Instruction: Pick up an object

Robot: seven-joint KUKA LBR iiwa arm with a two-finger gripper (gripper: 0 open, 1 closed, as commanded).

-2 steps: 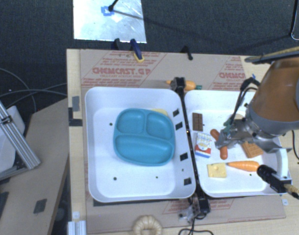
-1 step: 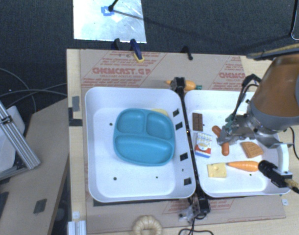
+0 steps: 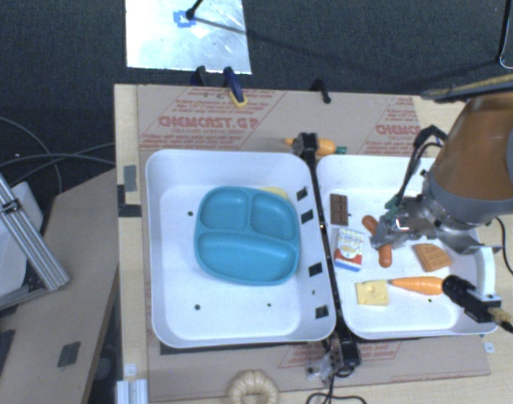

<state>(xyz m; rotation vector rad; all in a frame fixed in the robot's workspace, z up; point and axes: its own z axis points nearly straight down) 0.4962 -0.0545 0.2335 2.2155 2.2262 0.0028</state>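
My gripper [image 3: 389, 232] hangs low over the middle of the right bin [image 3: 366, 171]. It is right above a reddish-brown sausage [image 3: 384, 256], whose one end shows just under it. A second sausage piece [image 3: 370, 223] lies to its left. Around it lie a small white, red and blue carton [image 3: 350, 249], a brown chocolate bar [image 3: 339, 209], a tan cracker [image 3: 431, 256], an orange carrot [image 3: 416, 285] and a yellow cheese wedge [image 3: 372, 293]. Nothing shows clearly between the gripper's tips.
A blue divided plate [image 3: 246, 234] sits in the left bin [image 3: 172, 225], with a yellow item [image 3: 277, 193] peeking out behind it. An orange object [image 3: 325, 147] lies beyond the bins at the back. The arm [image 3: 483, 154] covers the right bin's far right side.
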